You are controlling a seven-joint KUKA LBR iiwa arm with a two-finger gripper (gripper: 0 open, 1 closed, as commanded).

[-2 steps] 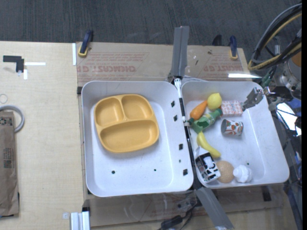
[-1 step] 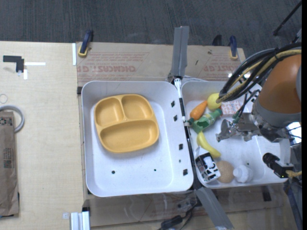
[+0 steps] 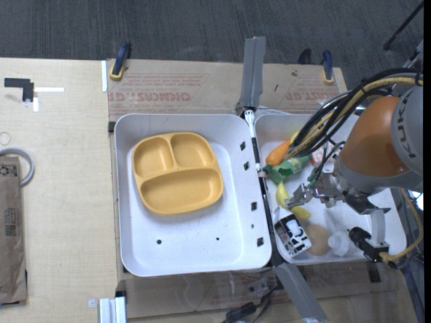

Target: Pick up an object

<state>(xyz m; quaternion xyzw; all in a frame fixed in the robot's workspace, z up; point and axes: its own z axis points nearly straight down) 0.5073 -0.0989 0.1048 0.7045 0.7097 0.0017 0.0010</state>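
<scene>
My gripper point(image 3: 302, 195) hangs low over the left part of the right bin point(image 3: 397, 210), among a pile of small objects. Just to its left lies a yellow banana-like piece point(image 3: 282, 194). A green item point(image 3: 285, 170) and an orange carrot point(image 3: 277, 154) lie above that, near the bin's left wall. Below the gripper sit a black-and-white box point(image 3: 291, 233), a tan rounded object point(image 3: 317, 239) and a small clear piece point(image 3: 340, 245). The arm's orange band point(image 3: 377, 140) and its cables cover the bin's middle and right.
The left bin point(image 3: 195, 241) holds a yellow divided plate point(image 3: 178, 172) in its upper left. A grey divider bar point(image 3: 254, 73) stands between the bins at the back. A brown paper bag point(image 3: 10, 227) lies on the bench at far left.
</scene>
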